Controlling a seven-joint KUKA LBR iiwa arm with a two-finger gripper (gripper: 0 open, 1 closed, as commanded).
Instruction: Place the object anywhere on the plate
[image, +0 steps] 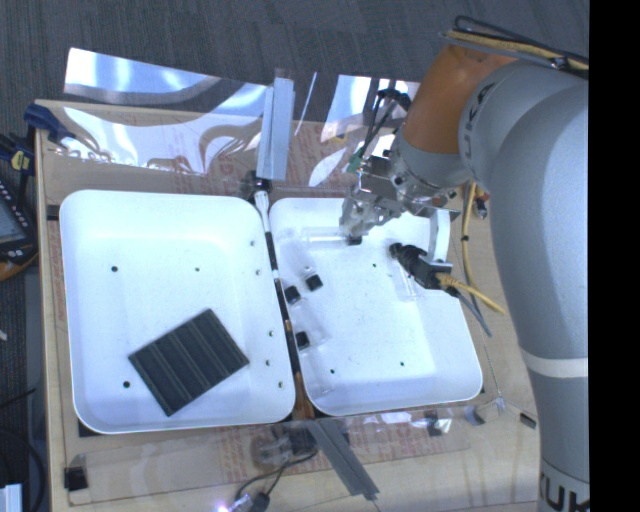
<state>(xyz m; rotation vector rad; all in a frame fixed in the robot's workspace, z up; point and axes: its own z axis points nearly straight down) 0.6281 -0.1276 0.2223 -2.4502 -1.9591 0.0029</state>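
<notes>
The dark ribbed plate (189, 360) lies tilted in the near part of the left bin (90, 300). Small dark objects (303, 288) sit in the right bin (440, 370) near its left wall. The gripper (354, 236) hovers at that bin's far edge — its state cannot be told.

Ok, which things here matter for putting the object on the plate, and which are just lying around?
Job: gripper; dark ribbed plate in left bin; small black pieces in right bin (which one, unclear).
Lying about: metal bar behind the bins; shiny sheet; cables at the front edge.
</notes>
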